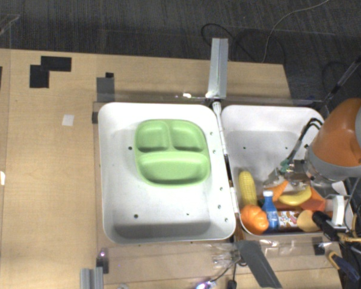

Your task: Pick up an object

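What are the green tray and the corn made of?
The tray looks like plastic: one even pale green, smooth, with rounded moulded compartments and a dull sheen. The corn looks like a toy, probably plastic or rubber: its yellow is very even and a little shiny, though it is too small here to be sure.
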You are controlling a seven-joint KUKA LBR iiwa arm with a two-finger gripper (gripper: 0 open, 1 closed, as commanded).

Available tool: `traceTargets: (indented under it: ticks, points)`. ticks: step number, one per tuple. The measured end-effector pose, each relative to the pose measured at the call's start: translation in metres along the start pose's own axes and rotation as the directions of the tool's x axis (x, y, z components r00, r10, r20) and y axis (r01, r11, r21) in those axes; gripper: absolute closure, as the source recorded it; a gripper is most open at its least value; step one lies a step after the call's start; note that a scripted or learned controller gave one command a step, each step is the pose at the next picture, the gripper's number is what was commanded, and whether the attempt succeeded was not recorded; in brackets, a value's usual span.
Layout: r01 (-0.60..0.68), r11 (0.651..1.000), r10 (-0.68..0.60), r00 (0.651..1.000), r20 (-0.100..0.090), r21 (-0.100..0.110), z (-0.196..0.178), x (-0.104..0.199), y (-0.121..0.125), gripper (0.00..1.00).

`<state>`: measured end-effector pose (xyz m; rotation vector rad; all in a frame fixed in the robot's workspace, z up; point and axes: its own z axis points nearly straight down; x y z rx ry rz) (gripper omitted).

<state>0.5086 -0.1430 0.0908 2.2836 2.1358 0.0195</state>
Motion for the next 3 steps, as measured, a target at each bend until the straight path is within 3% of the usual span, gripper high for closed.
traceTargets:
  ticks: [1, 2, 3]
  points:
    - [0.0, 1.0, 0.0, 1.0, -0.004, -0.005, -0.011, 0.002, 0.003, 1.0]
    - [-0.025, 1.0, 0.025, 1.0, -0.001, 0.014, -0.115, 0.069, 0.068, 1.0]
    - [0.155, 0.988, -0.155, 0.988, -0.003, 0.013, -0.104, 0.088, 0.111, 1.0]
